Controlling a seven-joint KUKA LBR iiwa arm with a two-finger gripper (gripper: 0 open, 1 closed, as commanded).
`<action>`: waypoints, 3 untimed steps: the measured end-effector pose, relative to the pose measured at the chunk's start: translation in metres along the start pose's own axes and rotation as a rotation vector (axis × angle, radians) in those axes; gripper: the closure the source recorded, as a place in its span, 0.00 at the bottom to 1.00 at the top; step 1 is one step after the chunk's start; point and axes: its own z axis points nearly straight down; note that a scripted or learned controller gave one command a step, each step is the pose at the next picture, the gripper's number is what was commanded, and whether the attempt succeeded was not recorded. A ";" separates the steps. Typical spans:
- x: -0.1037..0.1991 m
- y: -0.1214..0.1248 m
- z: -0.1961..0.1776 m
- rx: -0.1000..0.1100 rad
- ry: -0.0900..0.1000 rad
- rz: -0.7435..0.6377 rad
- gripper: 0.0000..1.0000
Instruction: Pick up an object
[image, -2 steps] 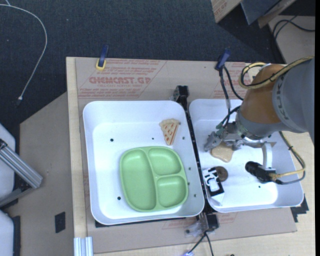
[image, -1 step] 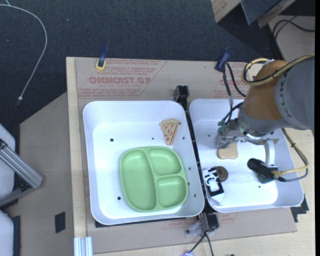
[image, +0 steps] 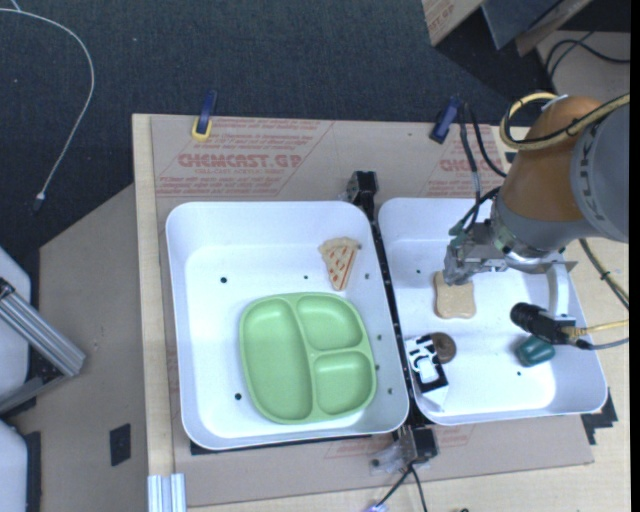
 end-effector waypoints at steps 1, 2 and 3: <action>0.009 0.007 -0.053 -0.002 0.001 -0.001 1.00; 0.009 0.008 -0.064 0.002 0.001 -0.001 1.00; 0.058 0.016 -0.064 0.003 0.002 -0.005 1.00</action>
